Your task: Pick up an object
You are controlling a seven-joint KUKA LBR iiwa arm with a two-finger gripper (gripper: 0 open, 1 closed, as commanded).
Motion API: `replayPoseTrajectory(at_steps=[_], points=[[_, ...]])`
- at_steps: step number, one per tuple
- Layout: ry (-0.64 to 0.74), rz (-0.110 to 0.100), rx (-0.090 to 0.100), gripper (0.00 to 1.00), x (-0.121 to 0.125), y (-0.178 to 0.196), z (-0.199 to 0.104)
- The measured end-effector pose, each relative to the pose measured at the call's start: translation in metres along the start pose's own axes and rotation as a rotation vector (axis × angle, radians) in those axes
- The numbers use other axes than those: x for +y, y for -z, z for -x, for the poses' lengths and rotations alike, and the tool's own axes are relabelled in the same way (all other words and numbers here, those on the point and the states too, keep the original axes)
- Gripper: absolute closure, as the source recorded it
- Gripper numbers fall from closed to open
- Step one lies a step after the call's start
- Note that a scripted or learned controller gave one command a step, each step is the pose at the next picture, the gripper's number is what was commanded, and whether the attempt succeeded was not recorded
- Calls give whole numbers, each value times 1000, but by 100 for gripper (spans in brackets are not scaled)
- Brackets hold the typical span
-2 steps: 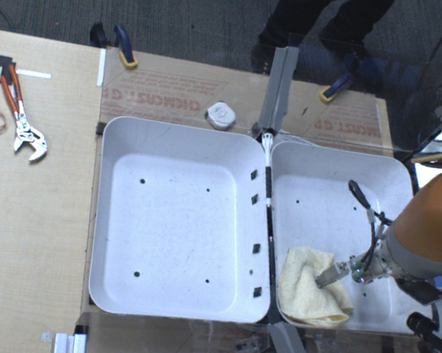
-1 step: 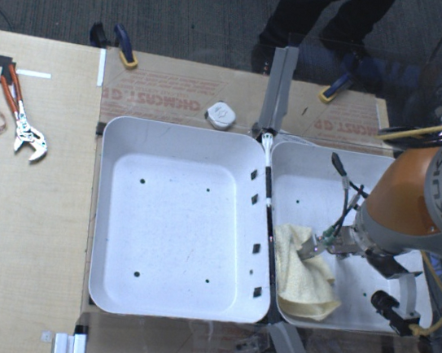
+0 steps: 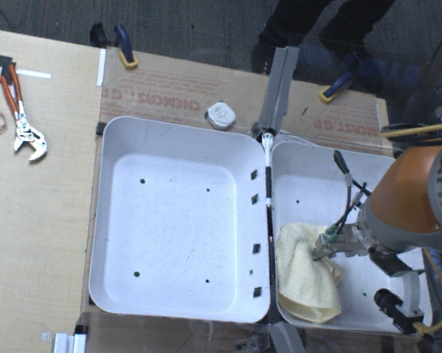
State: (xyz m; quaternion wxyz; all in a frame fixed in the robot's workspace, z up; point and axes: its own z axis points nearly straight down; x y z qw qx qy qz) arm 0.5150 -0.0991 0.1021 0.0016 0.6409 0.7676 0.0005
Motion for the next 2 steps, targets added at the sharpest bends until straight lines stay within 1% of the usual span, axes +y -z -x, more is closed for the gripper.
replayPoseTrajectory(at_steps=[1,2], points=[[308,-3,0,100,82,89,-12],[-96,-6,-1,100,107,88,-55]])
